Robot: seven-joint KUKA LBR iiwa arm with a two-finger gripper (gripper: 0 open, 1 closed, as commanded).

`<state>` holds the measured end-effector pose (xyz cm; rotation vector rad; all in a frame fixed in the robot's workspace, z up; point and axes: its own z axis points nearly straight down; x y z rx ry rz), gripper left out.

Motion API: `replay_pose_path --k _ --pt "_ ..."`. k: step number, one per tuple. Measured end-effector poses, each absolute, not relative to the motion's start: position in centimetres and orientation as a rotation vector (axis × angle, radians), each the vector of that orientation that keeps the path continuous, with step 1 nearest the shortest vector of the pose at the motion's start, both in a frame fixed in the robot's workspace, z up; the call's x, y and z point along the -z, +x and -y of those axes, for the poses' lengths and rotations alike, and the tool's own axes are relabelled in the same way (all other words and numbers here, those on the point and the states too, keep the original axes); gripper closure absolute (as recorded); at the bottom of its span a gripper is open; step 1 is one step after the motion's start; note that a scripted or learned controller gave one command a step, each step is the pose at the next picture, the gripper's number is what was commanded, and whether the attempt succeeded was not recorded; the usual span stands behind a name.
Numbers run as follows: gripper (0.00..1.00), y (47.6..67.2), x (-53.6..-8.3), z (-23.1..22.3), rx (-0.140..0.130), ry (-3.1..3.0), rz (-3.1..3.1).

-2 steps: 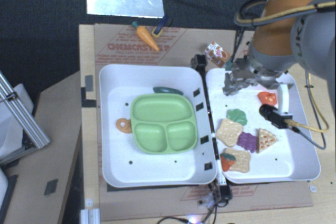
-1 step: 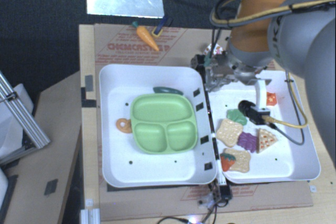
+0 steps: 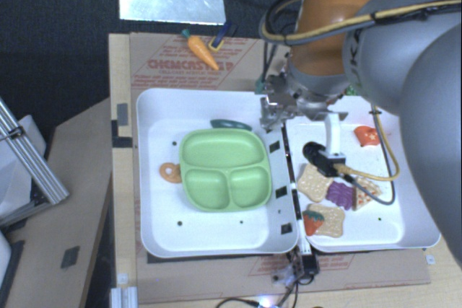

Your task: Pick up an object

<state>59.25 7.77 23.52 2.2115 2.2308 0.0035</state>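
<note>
mostly smooth green three-compartment plate (image 3: 224,169) fills left white bin (image 3: 155,128); metal gripper (image 3: 273,109) state unclear.

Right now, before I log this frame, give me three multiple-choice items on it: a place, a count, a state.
1. Where does the orange carrot lie? A in the left bin; B in the right bin; C on the cardboard.
2. How many compartments has the green plate? A two; B three; C four.
3. How does the green plate lie? A face up; B flipped over; C on edge.
Answers: 1 C, red-printed cardboard lies under it. 2 B, one wide well and two smaller ones show. 3 A, its hollows face the camera.
</note>
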Motion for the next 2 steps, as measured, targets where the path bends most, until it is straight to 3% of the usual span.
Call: replay_pose_path --k 2 --pt "1.00 58.80 -23.40 -10.38 -0.002 2.214 -2.229"
